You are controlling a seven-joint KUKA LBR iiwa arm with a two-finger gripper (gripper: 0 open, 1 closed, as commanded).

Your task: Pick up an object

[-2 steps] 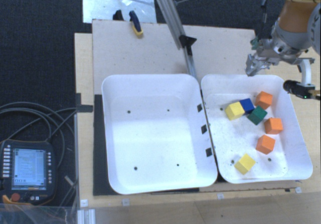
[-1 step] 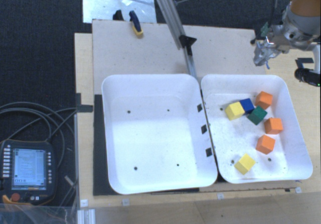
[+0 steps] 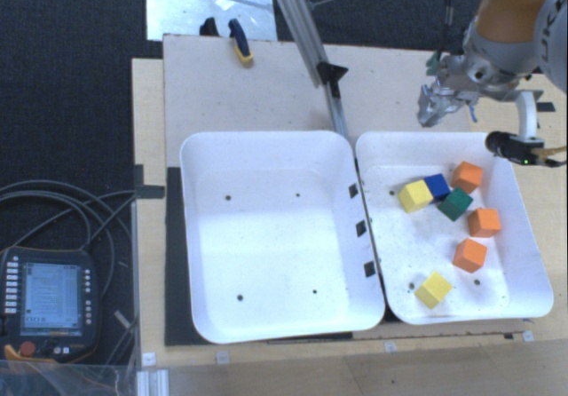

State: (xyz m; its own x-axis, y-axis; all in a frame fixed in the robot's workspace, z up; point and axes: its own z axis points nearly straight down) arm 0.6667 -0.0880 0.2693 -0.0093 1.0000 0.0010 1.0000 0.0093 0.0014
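Note:
The right bin (image 3: 524, 292) holds several small blocks. A yellow block (image 3: 414, 195), a blue block (image 3: 437, 186) and a green block (image 3: 455, 203) crowd together near its middle. Three orange blocks lie to the right: one at the top (image 3: 467, 177), one lower (image 3: 484, 222), one below that (image 3: 469, 255). A second yellow block (image 3: 434, 289) sits near the front. My gripper (image 3: 432, 110) hangs above the far rim of the right bin, well above and behind the blocks, with nothing seen between its fingers.
The left bin (image 3: 200, 297) stands beside the right one. A slanted metal pole (image 3: 302, 21) reaches down to the gap between the bins. A blue-and-yellow clamp (image 3: 240, 41) lies at the bench's back. A teach pendant (image 3: 46, 301) sits at lower left.

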